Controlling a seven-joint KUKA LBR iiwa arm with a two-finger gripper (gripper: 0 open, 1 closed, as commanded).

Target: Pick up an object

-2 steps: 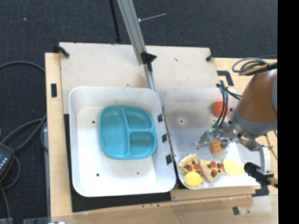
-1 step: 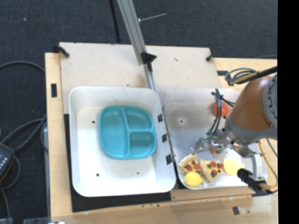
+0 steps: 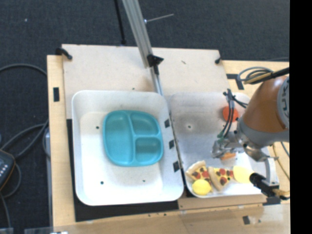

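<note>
In the right bin [image 3: 195, 116], several toy foods lie along the front edge: a pizza slice [image 3: 198, 170], a yellow lemon [image 3: 201, 186], a second pizza slice [image 3: 220, 176] and a yellow piece [image 3: 241, 174]. An orange object [image 3: 230, 112] lies at the bin's right side, partly behind the arm. My gripper [image 3: 225, 151] hangs low over the bin's right part, just above the food. A small orange bit shows at its tip; what it is cannot be made out.
The left bin [image 3: 87, 179] bears a teal divided plate [image 3: 132, 137]. A slanted aluminium post [image 3: 141, 33] rises behind the bins. Cables trail at the bench's right edge [image 3: 253, 74] and on the floor at left.
</note>
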